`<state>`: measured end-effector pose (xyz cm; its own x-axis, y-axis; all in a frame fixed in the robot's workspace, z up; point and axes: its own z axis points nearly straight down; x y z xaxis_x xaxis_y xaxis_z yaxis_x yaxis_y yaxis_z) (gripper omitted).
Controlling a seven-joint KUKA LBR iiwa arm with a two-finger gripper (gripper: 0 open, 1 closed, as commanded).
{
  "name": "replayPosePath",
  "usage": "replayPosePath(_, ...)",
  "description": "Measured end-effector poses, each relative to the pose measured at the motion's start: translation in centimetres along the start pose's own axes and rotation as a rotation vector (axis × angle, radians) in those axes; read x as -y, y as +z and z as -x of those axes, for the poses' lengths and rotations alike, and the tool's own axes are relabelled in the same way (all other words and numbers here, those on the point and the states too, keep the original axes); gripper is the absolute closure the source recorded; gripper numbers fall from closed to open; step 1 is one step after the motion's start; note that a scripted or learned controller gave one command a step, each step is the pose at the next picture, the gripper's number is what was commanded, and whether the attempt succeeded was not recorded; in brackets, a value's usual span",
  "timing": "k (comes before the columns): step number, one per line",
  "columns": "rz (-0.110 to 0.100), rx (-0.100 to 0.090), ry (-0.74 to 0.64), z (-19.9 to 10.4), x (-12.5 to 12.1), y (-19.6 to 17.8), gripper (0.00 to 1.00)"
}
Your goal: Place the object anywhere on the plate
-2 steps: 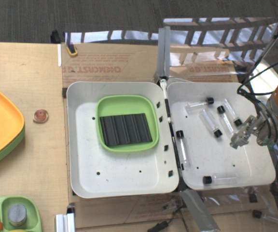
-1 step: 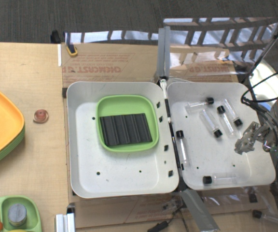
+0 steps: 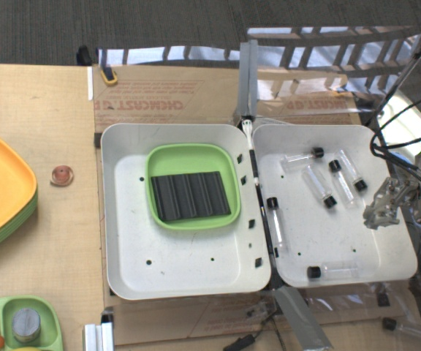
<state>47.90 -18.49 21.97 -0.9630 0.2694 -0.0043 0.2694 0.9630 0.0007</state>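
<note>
You see several clear plastic tubes with black caps (image 3: 320, 185) lying flat on the floor of the right white bin (image 3: 298, 269). Three lie close together in its far part, one more tube (image 3: 331, 271) lies near its front edge, and another one (image 3: 274, 221) lies along its left wall. The square green plate (image 3: 192, 157) sits in the left white bin (image 3: 123, 254), and a dark ribbed rectangular piece (image 3: 194, 195) lies flat on it. The metal gripper (image 3: 383, 207) is at the right side of the right bin, apart from the tubes. You cannot tell how its grip stands.

On the wooden bench at the left are stacked orange plates (image 3: 2, 196) and a small red knob (image 3: 62, 175).
</note>
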Motion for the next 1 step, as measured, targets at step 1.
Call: replayPosePath(1,0.000,-0.003,-0.053,0.89,3.58,5.31,1.00)
